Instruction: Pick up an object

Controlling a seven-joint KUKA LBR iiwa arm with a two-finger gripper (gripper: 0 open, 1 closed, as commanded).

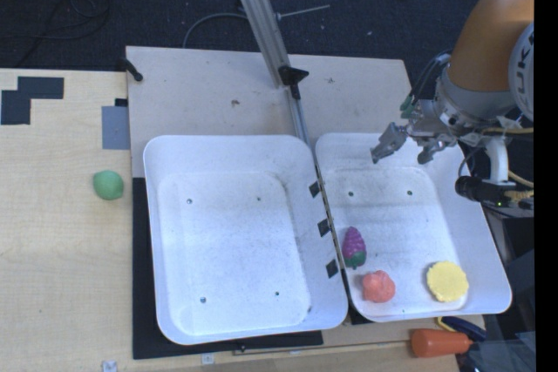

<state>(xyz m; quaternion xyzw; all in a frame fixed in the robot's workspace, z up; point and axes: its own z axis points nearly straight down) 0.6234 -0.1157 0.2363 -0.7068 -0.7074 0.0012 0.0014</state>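
Jaws are hanging spread and holding nothing above the far edge of the right shallow white bin. A purple berry-shaped toy, round red toy and yellow disc are lying along its near side.

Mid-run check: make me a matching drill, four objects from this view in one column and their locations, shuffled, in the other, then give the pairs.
Objects:
1. purple object
2. yellow object
3. green ball
4. orange object

Locations:
A. on the wooden surface left of both bins
B. outside the bins, just past the right bin's near edge
C. in the right bin, against its left wall
D. in the right bin, near corner on the arm's side

Pairs: 1-C, 2-D, 3-A, 4-B
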